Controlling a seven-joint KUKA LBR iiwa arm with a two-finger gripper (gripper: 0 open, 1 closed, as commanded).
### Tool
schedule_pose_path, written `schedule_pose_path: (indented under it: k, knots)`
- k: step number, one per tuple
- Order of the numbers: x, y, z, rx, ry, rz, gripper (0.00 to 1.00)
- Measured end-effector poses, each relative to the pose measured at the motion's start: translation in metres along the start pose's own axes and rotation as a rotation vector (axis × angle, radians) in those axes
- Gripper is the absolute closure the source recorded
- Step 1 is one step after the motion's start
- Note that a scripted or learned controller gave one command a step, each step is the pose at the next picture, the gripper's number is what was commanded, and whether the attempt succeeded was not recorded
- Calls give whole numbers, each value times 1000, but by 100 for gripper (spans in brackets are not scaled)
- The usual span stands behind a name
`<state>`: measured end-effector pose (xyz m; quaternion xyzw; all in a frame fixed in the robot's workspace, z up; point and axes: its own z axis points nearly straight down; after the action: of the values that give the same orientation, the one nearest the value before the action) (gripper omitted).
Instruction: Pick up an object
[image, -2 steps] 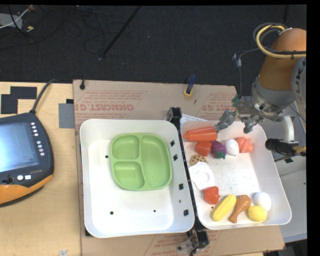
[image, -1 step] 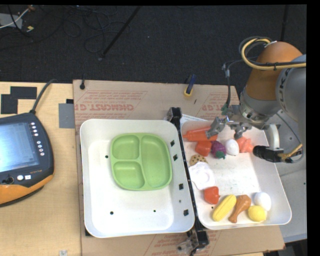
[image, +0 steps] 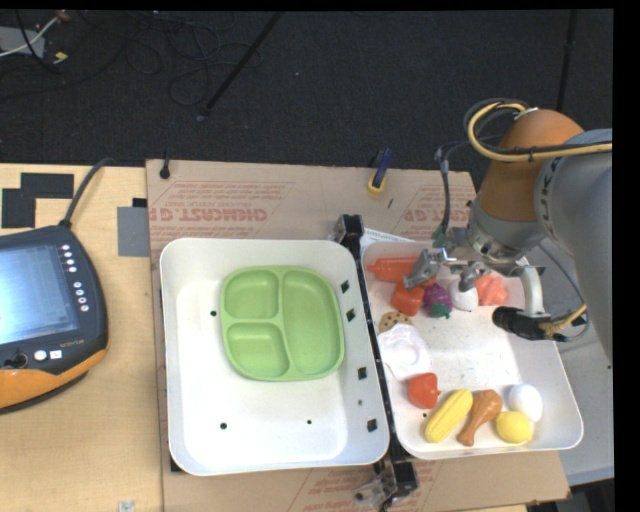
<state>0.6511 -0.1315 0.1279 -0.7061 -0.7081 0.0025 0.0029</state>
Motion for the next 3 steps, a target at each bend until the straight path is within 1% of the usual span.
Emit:
schedule_pose_path:
  k: [1,2,3]
  knots:
    - [3,5,20,-13,3,-2,0]
    - [2,-2,21,12,3,-1,100]
    - [6,-5,-23,-10,-1,4,100]
